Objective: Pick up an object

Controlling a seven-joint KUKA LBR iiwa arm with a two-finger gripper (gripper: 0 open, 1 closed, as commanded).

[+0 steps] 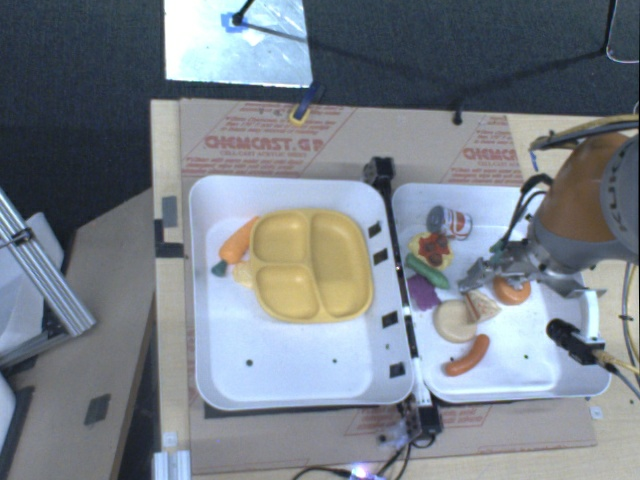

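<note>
Robotics lab or test cell, not a home. Landmark: the bench (pixel 330 128), topped with protective sheet printed CHEMCAST GP. Beyond its far edge, dark carpet floor (pixel 450 28) with a taped silver panel (pixel 240 28). Left of bench, aluminium framing (pixel 40 268). On bench, two white bins (pixel 290 388) holding toy plastic food.

The grey arm (pixel 590 208) reaches in from the right, its end effector (pixel 480 276) lowered and pointing left.
</note>
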